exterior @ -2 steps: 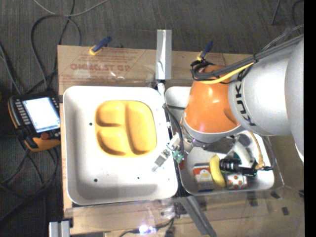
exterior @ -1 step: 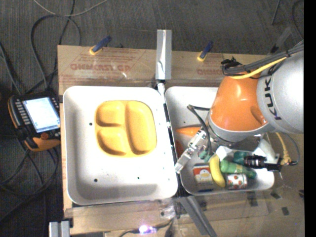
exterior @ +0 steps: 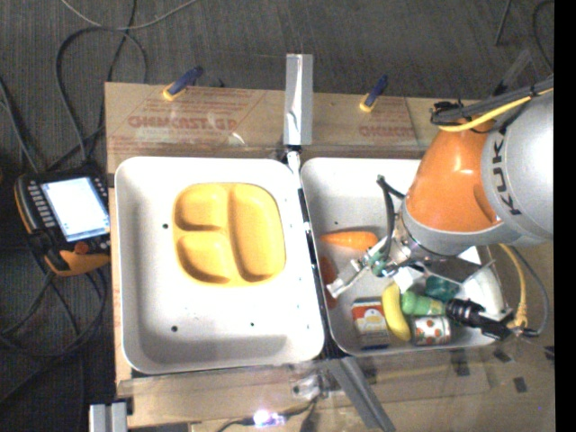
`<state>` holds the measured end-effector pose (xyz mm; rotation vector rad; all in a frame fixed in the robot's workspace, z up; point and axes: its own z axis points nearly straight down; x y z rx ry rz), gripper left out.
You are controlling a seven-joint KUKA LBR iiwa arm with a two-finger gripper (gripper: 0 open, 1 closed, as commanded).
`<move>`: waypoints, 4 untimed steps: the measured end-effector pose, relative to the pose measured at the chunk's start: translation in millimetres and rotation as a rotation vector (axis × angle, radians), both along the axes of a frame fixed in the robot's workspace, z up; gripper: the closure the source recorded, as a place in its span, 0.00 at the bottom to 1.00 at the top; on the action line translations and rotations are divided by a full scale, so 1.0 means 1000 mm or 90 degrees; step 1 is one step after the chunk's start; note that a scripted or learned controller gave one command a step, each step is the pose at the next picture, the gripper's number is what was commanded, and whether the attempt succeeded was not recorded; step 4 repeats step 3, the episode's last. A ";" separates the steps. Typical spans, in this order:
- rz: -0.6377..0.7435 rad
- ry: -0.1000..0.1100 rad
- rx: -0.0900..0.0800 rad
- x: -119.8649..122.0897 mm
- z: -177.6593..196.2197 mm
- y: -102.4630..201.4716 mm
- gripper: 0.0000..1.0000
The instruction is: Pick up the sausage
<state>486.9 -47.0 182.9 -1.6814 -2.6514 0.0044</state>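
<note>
The sausage (exterior: 328, 269) is a short reddish-brown piece lying against the left wall of the right bin (exterior: 360, 180), just below an orange carrot (exterior: 349, 239). My gripper (exterior: 353, 275) hangs low over the bin, immediately right of the sausage and below the carrot. The grey arm with its orange band (exterior: 454, 174) reaches in from the right and hides much of the bin's right half. I see nothing held in the gripper.
A yellow divided plate (exterior: 229, 232) lies in the left bin (exterior: 144, 331). The right bin's front holds a red box (exterior: 369, 317), a banana (exterior: 394, 311), a can (exterior: 430, 329) and a green bottle (exterior: 430, 297), packed close under the wrist.
</note>
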 end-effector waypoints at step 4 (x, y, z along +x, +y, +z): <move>-0.089 0.001 -0.002 -0.004 0.000 0.059 0.00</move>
